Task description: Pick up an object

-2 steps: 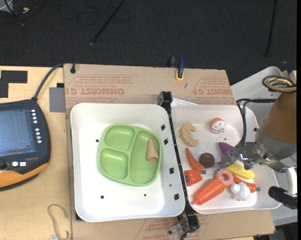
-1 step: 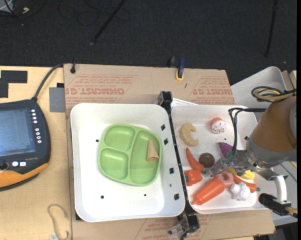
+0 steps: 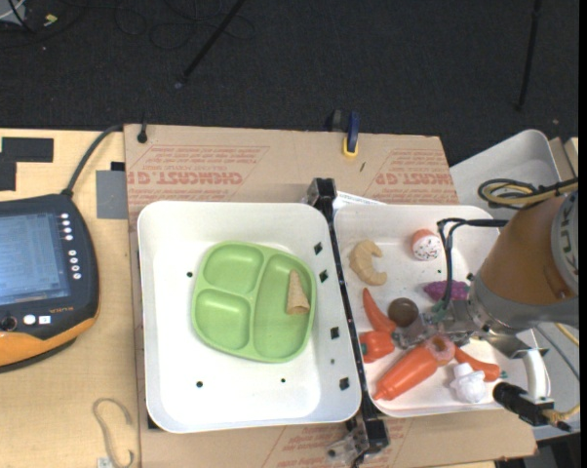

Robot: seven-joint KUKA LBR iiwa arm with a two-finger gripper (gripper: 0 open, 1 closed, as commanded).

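Toys fill the right bin [image 3: 391, 224], and any of them could be the object to pick up. We see 2 white bins side by side on brown cardboard [image 3: 225, 169]. In the right bin lie a tan croissant [image 3: 368, 261] near the upper left, a white ball with dark specks [image 3: 425, 246] to its right, a purple piece [image 3: 442, 288] lower down, a brown round piece [image 3: 403, 311] near the middle, a red pepper-like piece [image 3: 374, 330] along the left side, a large orange carrot [image 3: 406, 372] at the bottom, and a small white and orange piece [image 3: 471, 378] toward the lower right.

The left bin [image 3: 167, 291] holds a green divided plate [image 3: 252, 300], and a tan cone [image 3: 297, 292] rests in the plate's right compartment.

Our arm [image 3: 528, 261] reaches in from the right, its orange band above the wrist. The gripper [image 3: 432, 334] sits low over the toys, between the brown round piece and the carrot. We cannot tell how wide it is set, nor whether it has anything in its grasp.

A teach pendant [image 3: 30, 276] lies on the bench to the left of the bins.
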